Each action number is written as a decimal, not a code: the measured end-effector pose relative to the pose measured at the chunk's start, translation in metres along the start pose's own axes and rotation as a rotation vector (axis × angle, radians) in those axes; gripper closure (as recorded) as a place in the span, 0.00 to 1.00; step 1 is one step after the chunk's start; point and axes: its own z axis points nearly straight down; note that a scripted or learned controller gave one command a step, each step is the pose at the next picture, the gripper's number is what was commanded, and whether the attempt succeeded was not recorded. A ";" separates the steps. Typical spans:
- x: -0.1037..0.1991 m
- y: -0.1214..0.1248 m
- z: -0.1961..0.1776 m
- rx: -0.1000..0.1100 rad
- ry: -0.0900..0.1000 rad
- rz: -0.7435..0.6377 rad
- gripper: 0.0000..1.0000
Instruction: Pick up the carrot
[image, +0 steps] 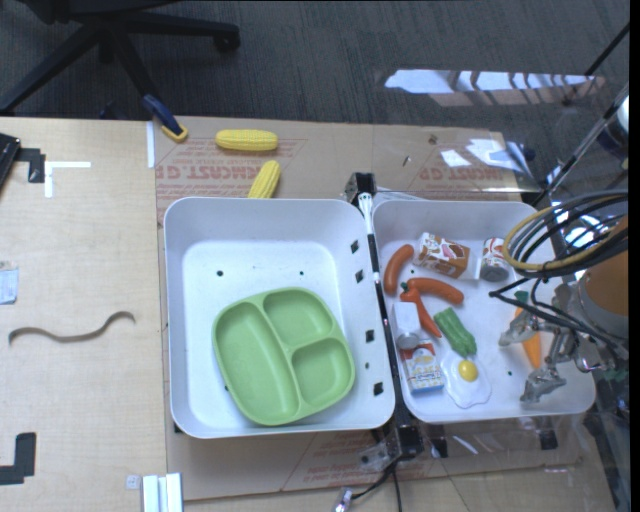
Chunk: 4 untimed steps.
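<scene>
My fingers (530, 358) clamped on the carrot (536, 347), at the right end of the right bin (470, 212).

From the camera above, I reach in from the right, and the short orange carrot shows between my two metal fingers, near the bin's right wall. Left of me in the same bin lie a fried egg (466, 375), a green pepper (454, 330) and two sausages (433, 290). The left bin (200, 230) beside it holds a green divided plate (283, 353). Two corn cobs (247, 141) lie on the desk (80, 240) behind the bins.
</scene>
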 end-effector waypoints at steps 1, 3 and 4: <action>-0.002 0.000 -0.010 0.003 -0.005 -0.003 1.00; -0.005 0.000 -0.020 0.006 -0.010 -0.004 1.00; -0.005 0.000 -0.020 0.005 -0.010 -0.004 0.00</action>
